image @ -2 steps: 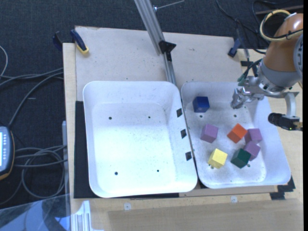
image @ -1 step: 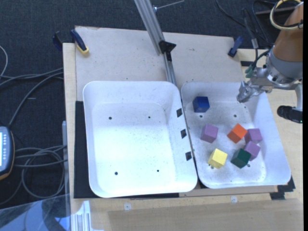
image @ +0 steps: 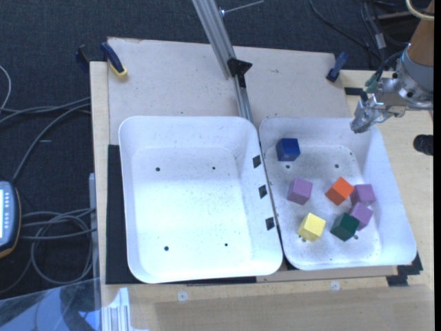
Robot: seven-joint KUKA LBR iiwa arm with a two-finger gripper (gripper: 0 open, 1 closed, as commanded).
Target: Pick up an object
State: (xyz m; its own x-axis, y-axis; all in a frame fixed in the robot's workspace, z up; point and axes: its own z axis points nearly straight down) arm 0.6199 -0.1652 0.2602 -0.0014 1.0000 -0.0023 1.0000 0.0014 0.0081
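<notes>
Yellow block (image: 312,226) and green block (image: 344,226) sit near the front edge of the right bin (image: 386,185), with purple ones, an orange block (image: 338,190) and a lone blue block (image: 288,149) farther back. At the bin's far right corner hangs the gripper (image: 361,124); I cannot tell its state. It should go for the blue block, which has room around it.

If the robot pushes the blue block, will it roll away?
Probably not: the blue block looks like a flat-sided cube, so it would likely slide. It seems stiff and light. It sits apart from the others in the right bin.
</notes>
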